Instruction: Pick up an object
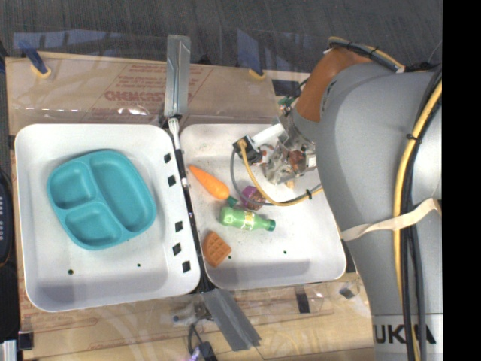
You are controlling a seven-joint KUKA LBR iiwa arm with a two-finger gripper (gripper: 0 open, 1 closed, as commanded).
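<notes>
While lying at the near side of the right bin (316, 265), the waffle piece (216, 248) is sitting nearest the camera. Beyond it, the green bottle (246, 219), a purple item (251, 197) and the orange carrot (209, 183) are resting. Farther back, the gripper (282, 160) is hovering over the bin; its opening cannot be determined. A teal tray (101, 198) is occupying the left bin (37, 277).

Chunky grey KUKA arm (383, 171) with an orange band (325, 81) near the wrist, yellow cables (406, 149) along it, white lettering low on the base.
</notes>
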